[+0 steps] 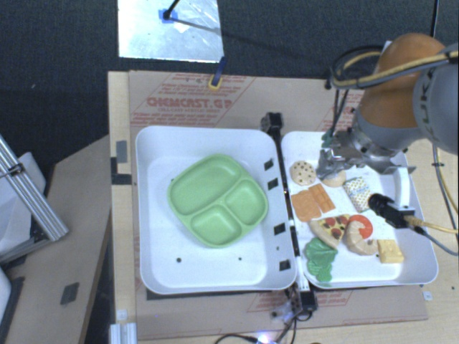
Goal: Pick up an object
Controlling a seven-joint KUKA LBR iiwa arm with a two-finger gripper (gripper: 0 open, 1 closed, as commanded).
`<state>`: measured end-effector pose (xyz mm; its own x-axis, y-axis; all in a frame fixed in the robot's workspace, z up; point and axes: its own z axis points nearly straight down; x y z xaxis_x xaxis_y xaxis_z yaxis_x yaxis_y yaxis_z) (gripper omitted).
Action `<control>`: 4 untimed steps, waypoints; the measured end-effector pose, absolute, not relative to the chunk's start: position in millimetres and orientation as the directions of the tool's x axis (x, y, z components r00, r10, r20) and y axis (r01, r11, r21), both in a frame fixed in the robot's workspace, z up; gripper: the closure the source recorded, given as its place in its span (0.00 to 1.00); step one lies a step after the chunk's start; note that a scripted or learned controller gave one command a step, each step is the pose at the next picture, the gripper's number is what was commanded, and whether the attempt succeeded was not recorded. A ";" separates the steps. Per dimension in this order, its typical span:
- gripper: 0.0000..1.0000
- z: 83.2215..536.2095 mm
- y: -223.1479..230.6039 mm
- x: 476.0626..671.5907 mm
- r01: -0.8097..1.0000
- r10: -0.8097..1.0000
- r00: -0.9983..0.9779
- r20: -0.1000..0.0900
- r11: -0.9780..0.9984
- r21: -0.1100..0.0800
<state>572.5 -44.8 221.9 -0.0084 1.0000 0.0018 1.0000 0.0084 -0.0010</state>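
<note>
From the camera above, the table (pixel 86 185) carries two shallow white bins side by side on a printed cardboard sheet (pixel 190 100). Behind them lies a shiny square foil sheet (pixel 170 20), and a metal frame (pixel 25 199) stands at the far left edge.

The grey arm with its orange band (pixel 405 63) reaches in over the right white bin (pixel 416 264), and its hand (pixel 331 165) hangs low at the bin's back part. Whether the hand is open or closed cannot be told, and nothing is seen held in it.

Just left of the hand lies a round chocolate-chip cookie (pixel 303 171); a pale tan round piece (pixel 334 179) sits right under it. In front are an orange flat cracker (pixel 313 203), a patterned white wedge (pixel 356 190), a pizza slice (pixel 331 228), a red-and-tan piece (pixel 360 233), a yellow cheese block (pixel 389 251) and a green leafy toy (pixel 320 258). A black cylinder (pixel 387 210) on the arm overhangs these.

The left white bin (pixel 154 156) holds a light green divided plastic plate (pixel 218 200).
</note>
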 end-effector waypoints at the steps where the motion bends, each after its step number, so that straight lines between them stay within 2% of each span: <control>1: 1.00 233.9 -8.0 569.4 1.000 1.000 -0.009 0.001 0.009 0.002; 2: 1.00 215.6 -8.6 569.2 1.000 1.000 -0.002 0.000 0.002 -0.001; 3: 1.00 229.8 -19.6 559.0 1.000 1.000 -0.001 0.000 0.001 0.001; 4: 1.00 223.1 -7.3 574.7 1.000 1.000 -0.006 0.000 0.006 0.002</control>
